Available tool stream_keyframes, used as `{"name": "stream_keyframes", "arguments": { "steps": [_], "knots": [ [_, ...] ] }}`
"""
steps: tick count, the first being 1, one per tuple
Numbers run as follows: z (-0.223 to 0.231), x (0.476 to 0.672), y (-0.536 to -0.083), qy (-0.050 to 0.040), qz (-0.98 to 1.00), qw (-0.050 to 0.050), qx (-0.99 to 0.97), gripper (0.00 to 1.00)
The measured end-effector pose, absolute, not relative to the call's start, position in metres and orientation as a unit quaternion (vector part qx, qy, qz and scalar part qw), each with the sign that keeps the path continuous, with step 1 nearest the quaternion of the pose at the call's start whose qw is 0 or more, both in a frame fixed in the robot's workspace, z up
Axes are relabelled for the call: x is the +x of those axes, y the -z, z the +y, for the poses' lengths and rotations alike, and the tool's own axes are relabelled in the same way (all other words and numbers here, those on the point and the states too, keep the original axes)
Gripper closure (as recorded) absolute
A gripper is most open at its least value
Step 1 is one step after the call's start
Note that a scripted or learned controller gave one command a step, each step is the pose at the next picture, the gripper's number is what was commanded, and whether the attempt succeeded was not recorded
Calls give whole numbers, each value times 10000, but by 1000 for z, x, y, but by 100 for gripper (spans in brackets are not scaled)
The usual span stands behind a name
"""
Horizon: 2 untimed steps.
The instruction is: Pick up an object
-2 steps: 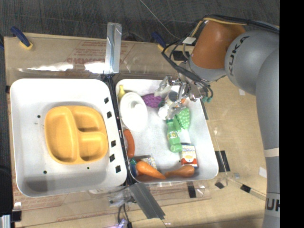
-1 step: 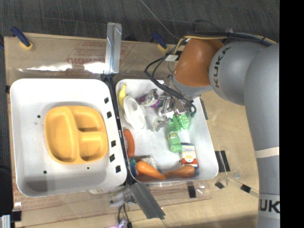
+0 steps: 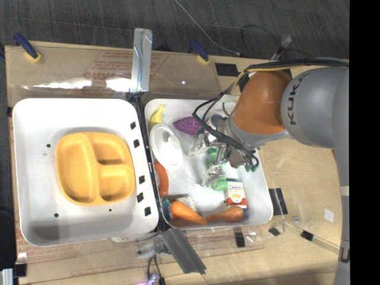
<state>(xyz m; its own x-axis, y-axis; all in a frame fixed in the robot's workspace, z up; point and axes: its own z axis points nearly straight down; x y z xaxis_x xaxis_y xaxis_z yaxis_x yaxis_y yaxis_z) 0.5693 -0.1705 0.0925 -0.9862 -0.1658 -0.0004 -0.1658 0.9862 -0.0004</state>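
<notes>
The grey arm [image 3: 314, 105] with its orange band [image 3: 261, 103] reaches in from the right and bends down over the right bin [image 3: 261, 189]. Its pincer [image 3: 221, 159] sits low among the clutter near the middle of that bin, but cables and the wrist crowd it, so one cannot tell whether it is apart, together or clamped on anything.

The things to pick lie in the right bin. A yellow banana [image 3: 156, 114] rests in the far left corner, with a white cup [image 3: 165, 145] just below it. A purple bunch of grapes [image 3: 189, 124] lies near the far wall, just beside the pincer's cables. A green item [image 3: 218, 183] lies just under the pincer, too blurred to name. Beside it sits a small carton [image 3: 236, 193] with a red and orange label. Along the near wall lie a carrot [image 3: 181, 212] and a brown sausage-like piece [image 3: 228, 215], close to each other.

The left bin [image 3: 35, 218] holds a yellow divided tray [image 3: 95, 166], roughly at its centre. Both bins rest side by side on the table [image 3: 303, 177].
</notes>
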Motion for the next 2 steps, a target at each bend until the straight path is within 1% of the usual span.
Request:
{"name": "stream_keyframes", "arguments": {
  "steps": [2],
  "knots": [
    [-169, 570, -93, 0, 9964, 6, -843, 0]
  ]
}}
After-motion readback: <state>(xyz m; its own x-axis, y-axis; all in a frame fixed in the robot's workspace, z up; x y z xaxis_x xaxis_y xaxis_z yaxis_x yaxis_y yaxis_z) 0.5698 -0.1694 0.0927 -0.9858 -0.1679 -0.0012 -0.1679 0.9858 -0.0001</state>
